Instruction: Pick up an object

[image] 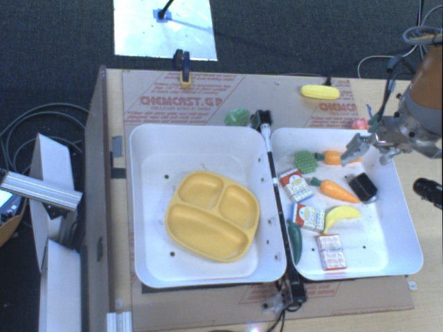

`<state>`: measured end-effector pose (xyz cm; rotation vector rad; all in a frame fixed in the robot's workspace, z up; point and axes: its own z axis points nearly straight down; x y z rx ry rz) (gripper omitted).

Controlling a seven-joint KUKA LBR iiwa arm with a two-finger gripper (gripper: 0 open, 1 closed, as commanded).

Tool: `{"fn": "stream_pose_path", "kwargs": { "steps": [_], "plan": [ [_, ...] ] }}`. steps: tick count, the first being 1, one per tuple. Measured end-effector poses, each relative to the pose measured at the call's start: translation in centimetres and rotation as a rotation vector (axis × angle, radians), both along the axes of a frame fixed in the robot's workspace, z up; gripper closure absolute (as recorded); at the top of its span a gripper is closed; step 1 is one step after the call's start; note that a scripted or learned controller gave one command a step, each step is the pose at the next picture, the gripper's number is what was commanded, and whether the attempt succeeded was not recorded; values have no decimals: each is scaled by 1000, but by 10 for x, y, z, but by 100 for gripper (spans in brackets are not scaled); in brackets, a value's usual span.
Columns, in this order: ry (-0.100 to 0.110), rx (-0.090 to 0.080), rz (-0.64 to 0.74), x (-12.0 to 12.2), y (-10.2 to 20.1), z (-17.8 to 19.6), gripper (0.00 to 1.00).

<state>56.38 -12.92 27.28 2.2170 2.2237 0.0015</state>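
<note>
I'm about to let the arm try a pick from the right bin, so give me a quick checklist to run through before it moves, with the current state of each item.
1. Tool over the right bin: ok, it hangs above the bin's far side.
2. Tool free of any object: cannot tell, too blurred.
3. Nearby target lying apart from others: ok, the black block sits just below the tool, close to the carrot but apart from it.
4. Crowding: not ok around the banana, which touches the small carton.
5. Left bin: ok, the yellow divided tray lies away from the arm's path.
</note>
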Motion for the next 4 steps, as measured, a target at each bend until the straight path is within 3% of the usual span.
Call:
{"fn": "stream_pose_path", "kwargs": {
  "steps": [1, 2, 3, 4],
  "plan": [
    [9, 1, -3, 9, -28, -138, 0],
    [-2, 0, 0, -22, 15, -176, 0],
    [-7, 1, 0, -19, 14, -162, 100],
    [-6, 2, 0, -19, 14, -163, 0]
  ]
}}
